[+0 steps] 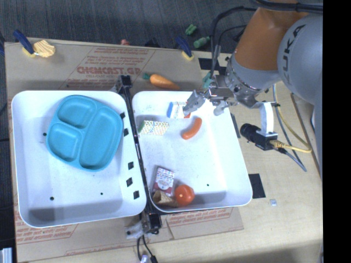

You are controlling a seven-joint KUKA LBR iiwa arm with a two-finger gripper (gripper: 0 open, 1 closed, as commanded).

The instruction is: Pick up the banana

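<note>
The hand (205,104) hangs over the far side of the right bin (233,163), fingers apart and holding nothing, just above a sausage (191,128). The banana cannot be picked out with certainty: a brownish thing (163,197) under a packet (164,178) beside the tomato (184,194), in the near corner, may be it. The step looks like the approach; next the hand would have to cross the bin and come down there.

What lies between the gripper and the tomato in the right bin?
In the camera view, the reddish sausage lies close by the gripper; past it, bare bin floor runs to the tomato.
</note>
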